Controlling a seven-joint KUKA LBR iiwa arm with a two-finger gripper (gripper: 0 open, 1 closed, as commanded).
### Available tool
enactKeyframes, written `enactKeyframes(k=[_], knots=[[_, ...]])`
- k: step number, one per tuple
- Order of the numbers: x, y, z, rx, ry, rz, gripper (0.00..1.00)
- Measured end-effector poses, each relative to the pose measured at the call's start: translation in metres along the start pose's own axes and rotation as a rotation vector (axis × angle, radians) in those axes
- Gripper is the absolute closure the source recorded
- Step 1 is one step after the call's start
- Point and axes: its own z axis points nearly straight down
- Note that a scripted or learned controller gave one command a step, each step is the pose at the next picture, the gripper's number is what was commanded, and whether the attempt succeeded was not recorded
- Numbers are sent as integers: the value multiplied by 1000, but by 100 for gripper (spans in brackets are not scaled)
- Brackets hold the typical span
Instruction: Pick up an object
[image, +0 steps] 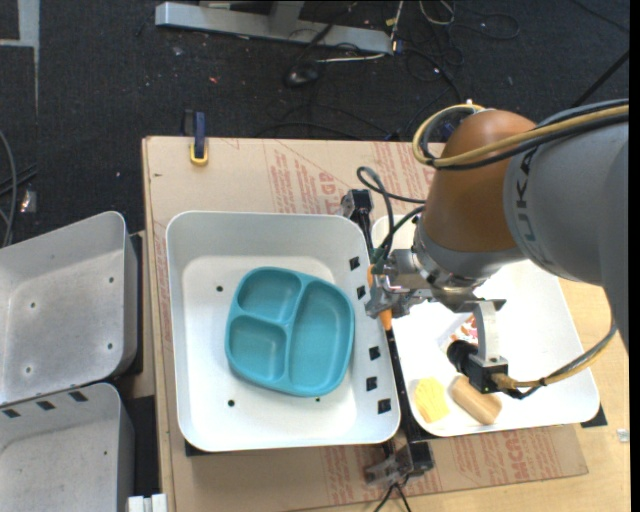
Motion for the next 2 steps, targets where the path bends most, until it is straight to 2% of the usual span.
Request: enactKeyframes(k=[1, 2], knots=[[40, -28, -6, 0, 0, 1, 100], [37, -27, -6, -2, -2, 7, 0]])
